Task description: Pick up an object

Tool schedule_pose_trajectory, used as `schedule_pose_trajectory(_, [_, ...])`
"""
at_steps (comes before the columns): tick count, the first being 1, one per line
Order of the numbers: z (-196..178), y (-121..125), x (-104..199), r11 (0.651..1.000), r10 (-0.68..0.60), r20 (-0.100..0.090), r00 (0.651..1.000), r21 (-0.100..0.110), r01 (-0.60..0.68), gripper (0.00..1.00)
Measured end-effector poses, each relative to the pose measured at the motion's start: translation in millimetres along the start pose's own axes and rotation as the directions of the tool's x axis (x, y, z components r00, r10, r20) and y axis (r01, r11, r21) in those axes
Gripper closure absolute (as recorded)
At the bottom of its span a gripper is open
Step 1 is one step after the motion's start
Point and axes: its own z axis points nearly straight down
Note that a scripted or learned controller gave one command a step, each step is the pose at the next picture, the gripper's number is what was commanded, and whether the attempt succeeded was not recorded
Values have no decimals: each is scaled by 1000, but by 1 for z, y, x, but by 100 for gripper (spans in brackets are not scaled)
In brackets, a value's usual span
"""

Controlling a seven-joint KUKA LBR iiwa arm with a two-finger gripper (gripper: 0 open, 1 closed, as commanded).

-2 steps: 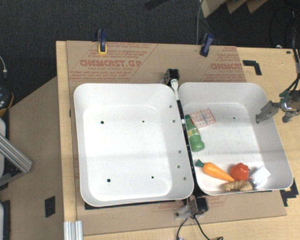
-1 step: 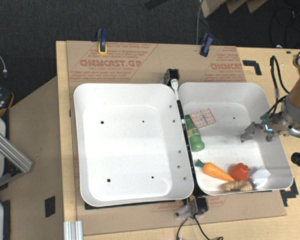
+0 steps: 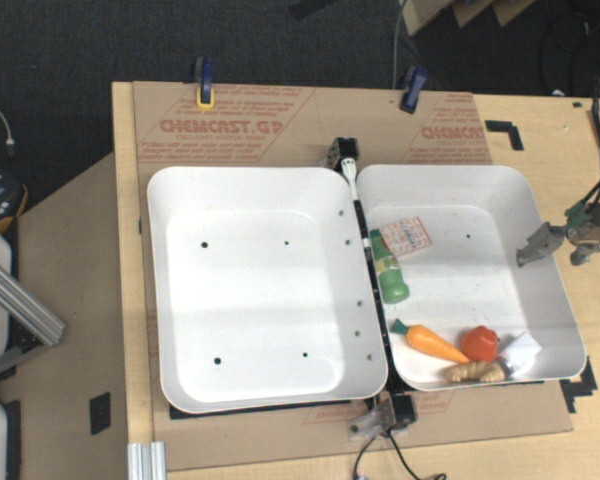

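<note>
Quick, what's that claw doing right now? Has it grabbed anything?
Claw: at the right bin's right edge, nothing visible between its tips; whether it is open or closed cannot be told.

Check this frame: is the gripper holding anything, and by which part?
Nothing is held. The gripper is at the right bin's right edge, with nothing between its fingers.

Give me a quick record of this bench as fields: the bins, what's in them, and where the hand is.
left bin: white, shallow
right bin: white, shallow, beside the left one
bottle: green, lying along the right bin's left wall
card: red-printed, flat, next to the bottle
carrot: orange, near the front of the right bin
tomato: red, right of the carrot
ginger: tan, at the front edge
hand: over the right bin's right rim, holding nothing visible
</note>
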Motion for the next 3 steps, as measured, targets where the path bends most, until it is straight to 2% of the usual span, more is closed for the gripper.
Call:
schedule_pose_trajectory(1, [86,1,3,1000,-1,-9,1000,18,1,0])
schedule_pose_trajectory(2, [-32,-35,-1,1000,1,1,1000,-1,-1,0])
schedule_pose_trajectory(3, [78,-12,4,1000,-3,-10,1000,19,3,0])
